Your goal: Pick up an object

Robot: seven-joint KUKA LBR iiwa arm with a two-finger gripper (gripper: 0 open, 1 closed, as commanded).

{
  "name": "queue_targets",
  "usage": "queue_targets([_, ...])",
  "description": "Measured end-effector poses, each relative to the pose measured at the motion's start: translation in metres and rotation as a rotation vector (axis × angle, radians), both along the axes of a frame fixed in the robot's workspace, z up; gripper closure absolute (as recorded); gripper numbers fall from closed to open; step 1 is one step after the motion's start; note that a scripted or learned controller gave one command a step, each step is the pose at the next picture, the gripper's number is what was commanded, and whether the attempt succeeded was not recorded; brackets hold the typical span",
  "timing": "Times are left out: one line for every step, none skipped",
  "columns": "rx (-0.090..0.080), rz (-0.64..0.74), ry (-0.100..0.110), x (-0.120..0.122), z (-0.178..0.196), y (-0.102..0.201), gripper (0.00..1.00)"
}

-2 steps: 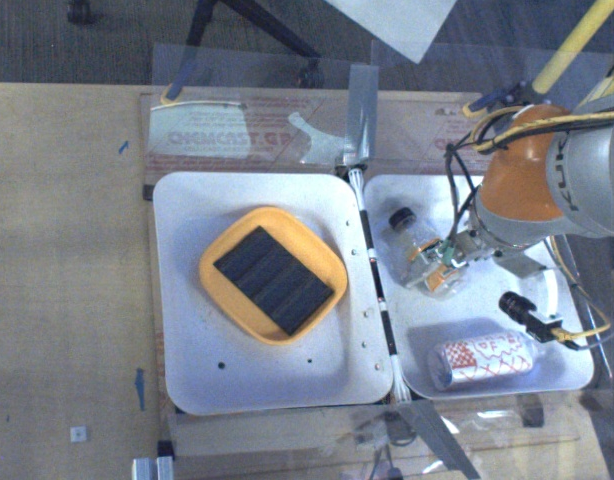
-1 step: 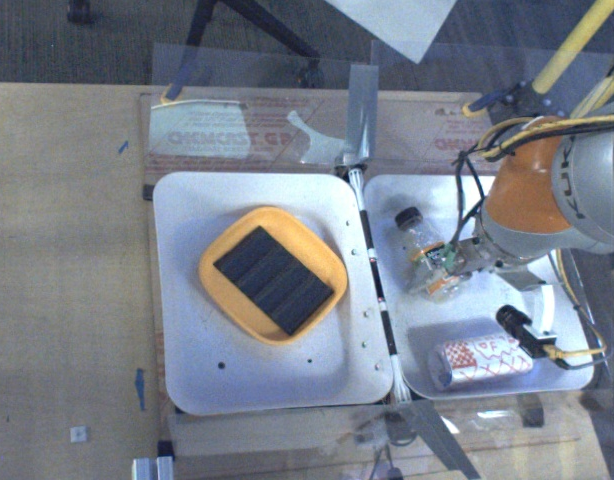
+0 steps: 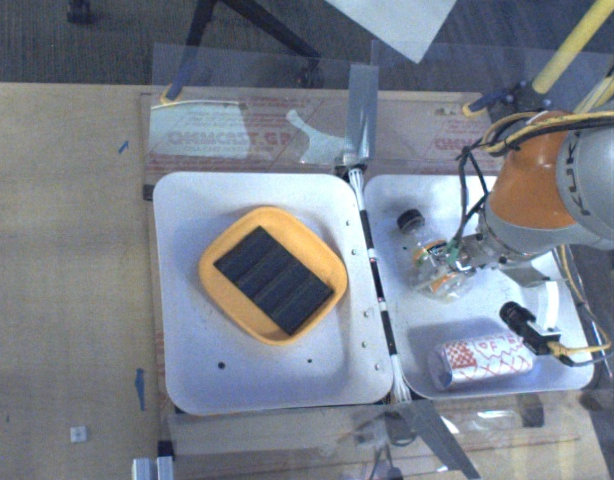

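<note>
Two white bins are carried side by side on a wooden table (image 3: pixel 67 268), with an office chair base seen on the dark floor behind. Within the right bin (image 3: pixel 577 378), the gripper (image 3: pixel 442 268) is lowered over a small clear object; whether the fingers are released or clenched cannot be told. Nearer the camera from them lies a red-patterned cylinder (image 3: pixel 484 360); beyond them sits a small black cap (image 3: pixel 409 220). Well to their left, a yellow dish (image 3: pixel 272 273) rests in the left bin (image 3: pixel 187 208).
</note>
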State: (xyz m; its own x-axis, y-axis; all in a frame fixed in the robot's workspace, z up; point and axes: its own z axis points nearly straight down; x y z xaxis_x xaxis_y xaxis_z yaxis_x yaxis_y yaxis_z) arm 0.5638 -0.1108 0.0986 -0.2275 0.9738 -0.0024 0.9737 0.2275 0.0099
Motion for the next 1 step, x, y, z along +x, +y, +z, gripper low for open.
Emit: queue_targets([-0.001,0.047,0.009,0.0199,0.1011,0.0240,1.00])
